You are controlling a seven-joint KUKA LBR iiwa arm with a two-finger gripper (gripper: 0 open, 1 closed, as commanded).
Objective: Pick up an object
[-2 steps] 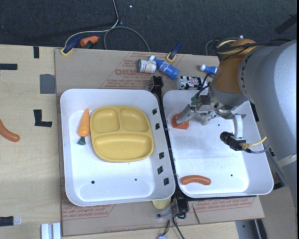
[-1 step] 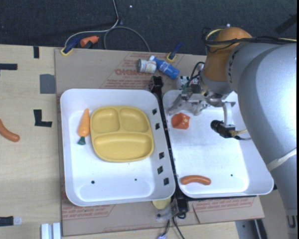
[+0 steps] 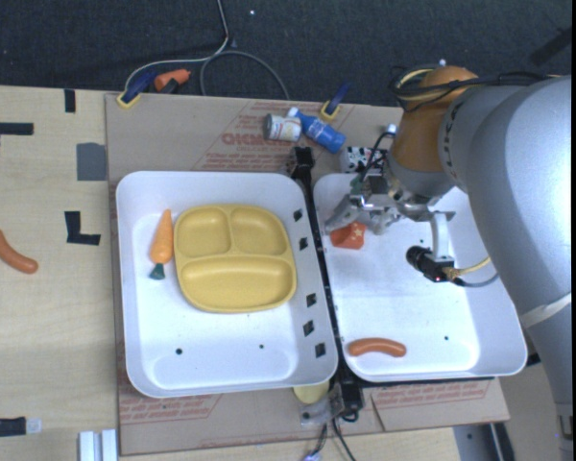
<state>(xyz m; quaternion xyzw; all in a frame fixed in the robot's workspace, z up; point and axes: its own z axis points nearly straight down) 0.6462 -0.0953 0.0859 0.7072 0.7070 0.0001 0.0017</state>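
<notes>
Camera view: nearest, a sausage [image 3: 376,349] lies at the front of the right bin [image 3: 461,344]. In the left bin [image 3: 144,344], a yellow divided plate [image 3: 235,257] sits with a carrot [image 3: 161,238] just beside its left edge. Farther back in the right bin, the end effector [image 3: 357,217] is down over a small red-orange object [image 3: 348,236]; I cannot tell if it is gripping it

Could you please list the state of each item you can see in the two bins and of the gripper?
Yellow three-compartment plastic plate: flat in left bin.
Orange toy carrot: lying beside plate's left edge.
Small red toy: in right bin, under gripper.
Orange toy sausage: lying near right bin's front.
</notes>
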